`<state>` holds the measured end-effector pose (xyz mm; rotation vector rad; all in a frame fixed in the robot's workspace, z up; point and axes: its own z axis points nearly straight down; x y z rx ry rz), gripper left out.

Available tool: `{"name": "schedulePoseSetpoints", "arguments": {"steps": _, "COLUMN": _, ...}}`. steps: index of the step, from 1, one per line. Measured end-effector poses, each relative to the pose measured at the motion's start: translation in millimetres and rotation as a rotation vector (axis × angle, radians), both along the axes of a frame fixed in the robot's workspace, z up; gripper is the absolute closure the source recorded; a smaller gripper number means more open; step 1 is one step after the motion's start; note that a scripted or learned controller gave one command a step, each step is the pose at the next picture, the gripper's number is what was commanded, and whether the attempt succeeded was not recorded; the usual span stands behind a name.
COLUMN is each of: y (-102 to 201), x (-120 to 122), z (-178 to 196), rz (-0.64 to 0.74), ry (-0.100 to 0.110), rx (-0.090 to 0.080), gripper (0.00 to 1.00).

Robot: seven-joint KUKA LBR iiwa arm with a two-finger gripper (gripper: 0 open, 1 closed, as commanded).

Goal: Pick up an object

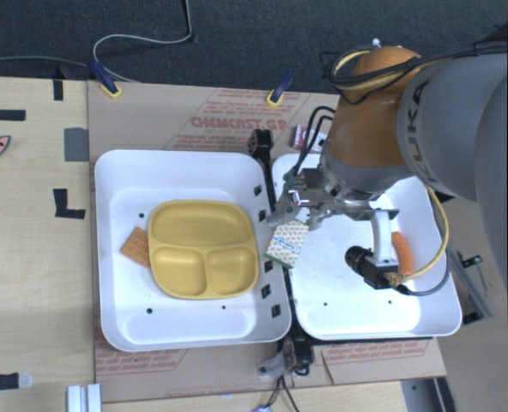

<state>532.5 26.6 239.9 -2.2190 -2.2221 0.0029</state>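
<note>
At frame centre, the claw (299, 215) is seen closed on the patterned packet (286, 242) above the right bin's (426, 320) left rim; a straight, slow lift is advised, keeping the hold.

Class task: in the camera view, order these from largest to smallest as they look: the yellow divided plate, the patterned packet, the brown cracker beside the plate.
1. Yellow divided plate, clearly largest.
2. Patterned packet.
3. Brown cracker, though the plate partly hides it, so its rank below the packet is unsure.

A small patterned packet (286, 244) lies tilted at the right bin's (426, 320) left edge, mid-frame, just below the claw (301, 209).
</note>
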Motion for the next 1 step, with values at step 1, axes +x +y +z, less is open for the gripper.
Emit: {"name": "schedulePoseSetpoints", "arguments": {"steps": 1, "y": 4.8, "x": 0.5, "z": 12.6, "rz": 0.000, "ry": 0.000, "rx": 0.001, "gripper": 1.00}}
